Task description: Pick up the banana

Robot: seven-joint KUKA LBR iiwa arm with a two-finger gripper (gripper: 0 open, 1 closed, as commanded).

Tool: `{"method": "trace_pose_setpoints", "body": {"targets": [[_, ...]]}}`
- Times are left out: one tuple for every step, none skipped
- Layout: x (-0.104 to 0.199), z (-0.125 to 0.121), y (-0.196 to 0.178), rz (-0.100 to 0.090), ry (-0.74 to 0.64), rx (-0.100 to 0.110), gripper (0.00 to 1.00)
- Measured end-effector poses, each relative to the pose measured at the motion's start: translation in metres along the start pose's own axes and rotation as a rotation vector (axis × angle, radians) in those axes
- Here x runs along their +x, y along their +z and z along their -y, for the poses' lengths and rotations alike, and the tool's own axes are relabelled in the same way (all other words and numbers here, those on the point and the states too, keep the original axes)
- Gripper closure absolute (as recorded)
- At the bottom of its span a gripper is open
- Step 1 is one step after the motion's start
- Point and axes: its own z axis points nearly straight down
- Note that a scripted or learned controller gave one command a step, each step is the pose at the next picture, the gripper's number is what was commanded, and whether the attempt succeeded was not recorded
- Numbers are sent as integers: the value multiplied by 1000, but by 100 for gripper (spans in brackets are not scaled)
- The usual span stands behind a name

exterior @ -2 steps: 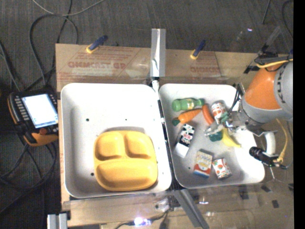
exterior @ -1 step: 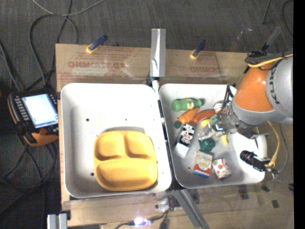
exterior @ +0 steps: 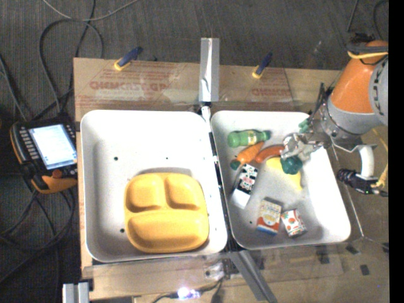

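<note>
Two shallow white plastic bins sit side by side: the left bin [exterior: 95, 169] in the lower left of the frame, the right bin [exterior: 328, 213] in the lower right. One yellow three-compartment plastic tray [exterior: 166, 212] lies in the left one. The right one holds one green plastic bottle [exterior: 247, 137], one orange carrot [exterior: 248, 153], one yellow banana [exterior: 294, 178], one black-and-white carton [exterior: 245, 183], and two small red-and-white cartons [exterior: 269, 216] [exterior: 292, 223]. Two blue-and-yellow clamps [exterior: 127, 58] [exterior: 262, 64] show near the top of the frame.

Lab: bench bins [exterior: 95, 169], floor cables [exterior: 63, 17]
</note>
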Motion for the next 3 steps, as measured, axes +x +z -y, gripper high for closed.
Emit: {"method": "trace_pose_setpoints", "body": {"targets": [[0, 0, 0, 1, 0, 0, 0], [-5, 13, 78, -1, -70, -3, 0], [18, 38, 81, 9, -33, -19, 0]]}}
